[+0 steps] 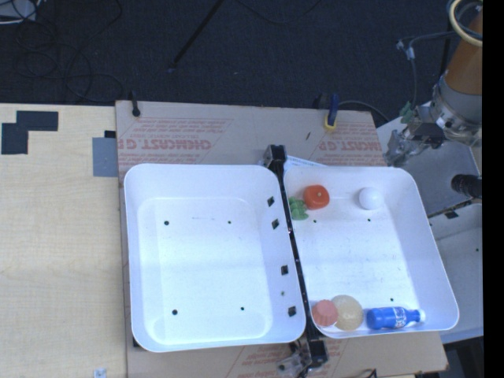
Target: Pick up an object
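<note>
The right bin (409, 250) holds several small objects. An orange-red round piece (316, 196) lies near its far left, with a small green piece (298, 207) beside it against the divider. A white ball (369, 198) rests near the far right. Along the near wall sit a pink round object (324, 313), a pale yellow round object (346, 312) and a blue bottle (392, 317) lying on its side. My gripper (405, 138) hangs at the upper right, outside the bin and beyond its far right corner, well above the objects.
The left bin (150, 211) sits beside the right one, joined by a black clamp strip (286, 242). Both rest on a cardboard sheet (197, 136). A blue and yellow clip (331, 115) stands at the cardboard's far edge. Cables run across the dark floor behind.
</note>
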`<state>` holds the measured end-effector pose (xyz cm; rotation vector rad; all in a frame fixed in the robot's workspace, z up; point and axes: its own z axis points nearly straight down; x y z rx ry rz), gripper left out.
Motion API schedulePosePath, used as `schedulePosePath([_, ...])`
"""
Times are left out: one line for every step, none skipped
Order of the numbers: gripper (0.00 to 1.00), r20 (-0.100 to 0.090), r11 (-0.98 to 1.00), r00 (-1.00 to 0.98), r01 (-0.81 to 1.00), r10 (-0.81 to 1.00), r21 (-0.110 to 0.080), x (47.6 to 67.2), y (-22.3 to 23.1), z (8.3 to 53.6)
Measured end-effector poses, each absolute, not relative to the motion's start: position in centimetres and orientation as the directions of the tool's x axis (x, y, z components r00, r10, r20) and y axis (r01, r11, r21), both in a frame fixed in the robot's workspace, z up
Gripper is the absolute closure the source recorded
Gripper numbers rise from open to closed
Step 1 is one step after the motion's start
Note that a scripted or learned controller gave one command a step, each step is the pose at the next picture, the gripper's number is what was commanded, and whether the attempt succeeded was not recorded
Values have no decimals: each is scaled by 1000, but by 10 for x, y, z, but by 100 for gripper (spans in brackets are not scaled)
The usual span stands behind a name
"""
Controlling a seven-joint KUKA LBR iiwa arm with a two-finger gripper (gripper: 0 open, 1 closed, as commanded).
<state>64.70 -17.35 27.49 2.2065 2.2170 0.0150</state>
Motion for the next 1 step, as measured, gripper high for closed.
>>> schedulePosePath([100, 2, -3, 3, 1000, 1000, -9, 595, -164, 225])
